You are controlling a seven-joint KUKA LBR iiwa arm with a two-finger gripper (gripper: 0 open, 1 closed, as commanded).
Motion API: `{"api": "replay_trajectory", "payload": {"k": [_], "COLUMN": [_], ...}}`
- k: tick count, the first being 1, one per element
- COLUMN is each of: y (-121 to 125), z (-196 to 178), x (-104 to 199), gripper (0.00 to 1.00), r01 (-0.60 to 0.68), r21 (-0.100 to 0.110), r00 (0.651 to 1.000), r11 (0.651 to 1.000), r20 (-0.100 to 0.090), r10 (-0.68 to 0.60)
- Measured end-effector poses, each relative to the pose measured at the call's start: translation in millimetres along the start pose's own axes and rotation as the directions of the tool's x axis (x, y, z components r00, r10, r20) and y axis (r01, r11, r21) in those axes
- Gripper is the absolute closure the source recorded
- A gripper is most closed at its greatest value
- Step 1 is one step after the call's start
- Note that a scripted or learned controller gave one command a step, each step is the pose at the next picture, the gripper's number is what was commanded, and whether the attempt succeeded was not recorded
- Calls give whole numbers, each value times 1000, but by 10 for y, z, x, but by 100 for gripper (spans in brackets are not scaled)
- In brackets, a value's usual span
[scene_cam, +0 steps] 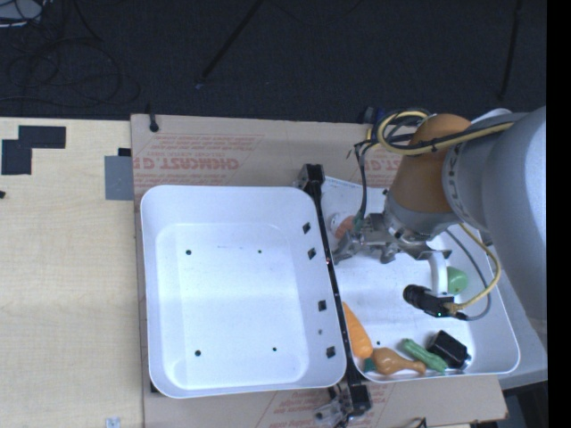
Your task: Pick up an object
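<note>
Carrot (357,331) lay in right bin (385,285), along the divider side, toward the front edge. Clustered beside it along the front: tan piece (393,361), green stick (424,355), black block (449,348). Small green lump (457,281) sat further back, near the right wall. Gripper (361,239) was low in the same bin's back-left corner, well apart from the carrot, just beside a small reddish item (342,226); contact unclear. Couldn't tell whether gripper was spread or pressed together. Left bin (232,301) sat alongside.
</note>
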State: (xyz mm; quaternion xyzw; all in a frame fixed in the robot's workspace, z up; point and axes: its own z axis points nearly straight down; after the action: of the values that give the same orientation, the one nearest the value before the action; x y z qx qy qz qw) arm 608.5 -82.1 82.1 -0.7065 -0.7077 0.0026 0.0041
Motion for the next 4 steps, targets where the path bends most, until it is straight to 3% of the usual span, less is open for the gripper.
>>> {"api": "replay_trajectory", "payload": {"k": [1,2,4], "y": [376,341,-589], "z": [-1129,-1152,-1040], "x": [613,580,455], "gripper": [0,100,100], "r01": [5,2,-4], "r21": [-19,-5,-1], "r00": [1000,1000,1000], "r11": [1000,1000,1000], "r20": [1,3,1], "r10": [-5,-2,4]}}
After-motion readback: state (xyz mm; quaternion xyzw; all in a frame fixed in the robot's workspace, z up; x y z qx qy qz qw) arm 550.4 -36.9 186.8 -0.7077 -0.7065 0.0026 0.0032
